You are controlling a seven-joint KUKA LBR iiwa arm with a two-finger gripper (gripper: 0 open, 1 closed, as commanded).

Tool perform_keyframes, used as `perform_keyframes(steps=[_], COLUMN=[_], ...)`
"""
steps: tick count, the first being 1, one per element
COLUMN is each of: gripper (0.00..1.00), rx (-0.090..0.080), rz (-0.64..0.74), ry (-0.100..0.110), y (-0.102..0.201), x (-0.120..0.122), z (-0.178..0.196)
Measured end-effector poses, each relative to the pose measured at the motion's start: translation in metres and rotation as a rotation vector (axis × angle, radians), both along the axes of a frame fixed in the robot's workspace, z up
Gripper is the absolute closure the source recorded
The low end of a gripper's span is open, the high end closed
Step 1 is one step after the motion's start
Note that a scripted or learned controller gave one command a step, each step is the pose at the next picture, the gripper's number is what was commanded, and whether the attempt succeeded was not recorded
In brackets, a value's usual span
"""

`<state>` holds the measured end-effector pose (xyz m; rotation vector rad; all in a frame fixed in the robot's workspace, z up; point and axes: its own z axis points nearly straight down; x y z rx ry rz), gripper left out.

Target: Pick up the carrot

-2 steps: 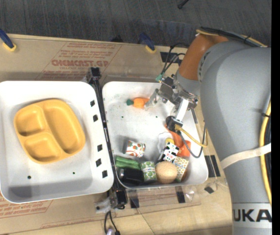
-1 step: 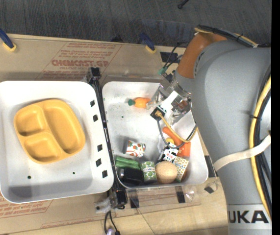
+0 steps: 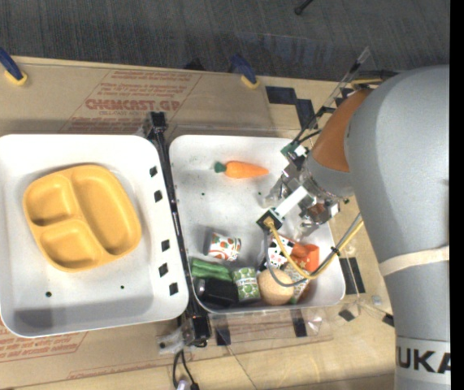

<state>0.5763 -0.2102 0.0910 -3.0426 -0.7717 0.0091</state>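
Observation:
The carrot (image 3: 245,169) is orange with a small green top at its left end. It lies flat near the far wall of the right bin (image 3: 184,187). My gripper (image 3: 280,205) hangs over the right side of that bin, a little to the right of the carrot and nearer the camera, apart from it. Nothing orange shows at the gripper's tip.
A yellow divided plate (image 3: 81,214) fills the left bin (image 3: 4,242). Along the right bin's near wall sit a small printed cup (image 3: 224,246), a green item (image 3: 212,269), a black item (image 3: 215,291), a green can (image 3: 246,283), a tan ball (image 3: 278,288) and an orange-red piece (image 3: 305,256).

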Motion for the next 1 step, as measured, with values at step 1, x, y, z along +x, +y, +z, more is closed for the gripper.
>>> perform_keyframes(steps=[1], gripper=[0.00], rx=[0.001], rz=[-0.143], ry=[-0.003], y=[0.0003], x=[0.0543], z=[0.0009])
